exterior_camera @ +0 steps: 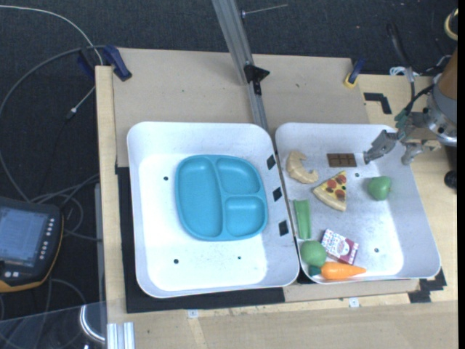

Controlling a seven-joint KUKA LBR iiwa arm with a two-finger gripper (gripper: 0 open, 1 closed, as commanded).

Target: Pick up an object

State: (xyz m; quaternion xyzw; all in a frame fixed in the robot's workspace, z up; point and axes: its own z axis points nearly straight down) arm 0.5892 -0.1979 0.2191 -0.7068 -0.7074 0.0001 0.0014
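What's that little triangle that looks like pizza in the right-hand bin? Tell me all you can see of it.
The pizza slice looks like a toy: a flat wedge, yellow on top with red round spots and a pale crust edge. It lies flat on the floor of the right bin, near the middle, apart from its neighbours: a brown bar above, a green ball to the right.

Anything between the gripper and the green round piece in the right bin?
Nothing visible. The gripper sits over the right bin's upper right; the green piece lies just below it, with bare bin floor between. The chocolate bar lies off to the side.
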